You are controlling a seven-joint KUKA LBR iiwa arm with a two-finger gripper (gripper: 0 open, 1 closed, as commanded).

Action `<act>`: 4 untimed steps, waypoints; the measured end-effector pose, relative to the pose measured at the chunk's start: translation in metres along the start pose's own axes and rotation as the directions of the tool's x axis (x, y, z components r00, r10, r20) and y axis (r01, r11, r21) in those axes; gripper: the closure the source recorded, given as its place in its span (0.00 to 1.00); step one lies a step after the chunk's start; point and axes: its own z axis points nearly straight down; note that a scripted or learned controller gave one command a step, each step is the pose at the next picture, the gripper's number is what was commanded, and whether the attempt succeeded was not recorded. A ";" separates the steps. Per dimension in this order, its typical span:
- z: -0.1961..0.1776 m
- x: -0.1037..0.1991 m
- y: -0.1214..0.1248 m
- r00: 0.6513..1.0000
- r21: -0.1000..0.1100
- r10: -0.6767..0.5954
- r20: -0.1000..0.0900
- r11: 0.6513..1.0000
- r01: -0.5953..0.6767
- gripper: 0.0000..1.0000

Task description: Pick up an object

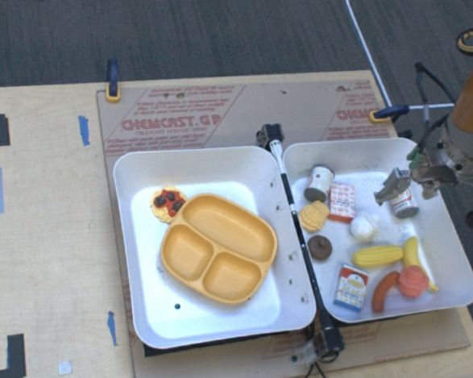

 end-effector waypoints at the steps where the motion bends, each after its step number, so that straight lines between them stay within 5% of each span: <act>1: 0.121 0.022 -0.004 1.000 -0.004 0.000 0.001 1.000 0.000 0.00; 2: 0.120 0.077 -0.032 1.000 -0.005 0.001 0.003 1.000 -0.001 0.00; 4: 0.120 0.077 -0.034 1.000 -0.007 0.002 0.002 1.000 -0.002 0.00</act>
